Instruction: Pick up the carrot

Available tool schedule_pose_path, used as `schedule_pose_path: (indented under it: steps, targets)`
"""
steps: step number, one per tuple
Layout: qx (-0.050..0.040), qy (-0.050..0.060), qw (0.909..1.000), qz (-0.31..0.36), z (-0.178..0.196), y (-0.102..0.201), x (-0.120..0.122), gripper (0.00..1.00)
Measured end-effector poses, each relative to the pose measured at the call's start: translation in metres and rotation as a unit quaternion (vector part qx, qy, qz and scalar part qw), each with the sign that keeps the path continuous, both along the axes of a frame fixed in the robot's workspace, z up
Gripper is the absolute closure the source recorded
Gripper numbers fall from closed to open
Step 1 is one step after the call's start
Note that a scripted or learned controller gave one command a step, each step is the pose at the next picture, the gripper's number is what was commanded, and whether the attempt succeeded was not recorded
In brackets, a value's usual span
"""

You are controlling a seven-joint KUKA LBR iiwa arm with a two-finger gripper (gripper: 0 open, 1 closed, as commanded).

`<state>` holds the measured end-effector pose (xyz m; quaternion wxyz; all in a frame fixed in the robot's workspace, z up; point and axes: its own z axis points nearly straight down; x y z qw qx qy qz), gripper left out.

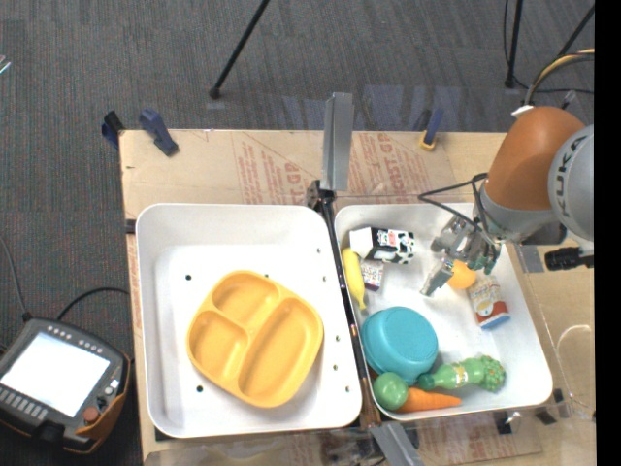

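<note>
Plywood bench stencilling reads reversed, illegible; end effector (pixel 452 260) spread above right bin (pixel 529 333), carrot (pixel 430 401) well apart.

The brown wooden bench (pixel 252 163) carries two shallow white bins side by side, the left bin (pixel 160 260) and the right bin (pixel 524 328), edges nearly touching.

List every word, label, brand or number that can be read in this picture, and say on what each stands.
Red print on the cardboard sheet under the bins: large letters, upside down and faded, not readable with confidence.
Milk carton: black and white pattern, no readable text.
Small red and white carton: print too small to read.
Handheld screen on the floor: blank glare, no readable text.
</note>
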<state>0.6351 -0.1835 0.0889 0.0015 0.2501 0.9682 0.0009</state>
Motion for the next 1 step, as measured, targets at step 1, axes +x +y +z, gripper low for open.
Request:
schedule_pose_path:
  steps: [1]
  targets:
    - [-0.0006, 0.001, 1.0, 0.002, -0.0005, -0.0114, -0.0327, 0.0]
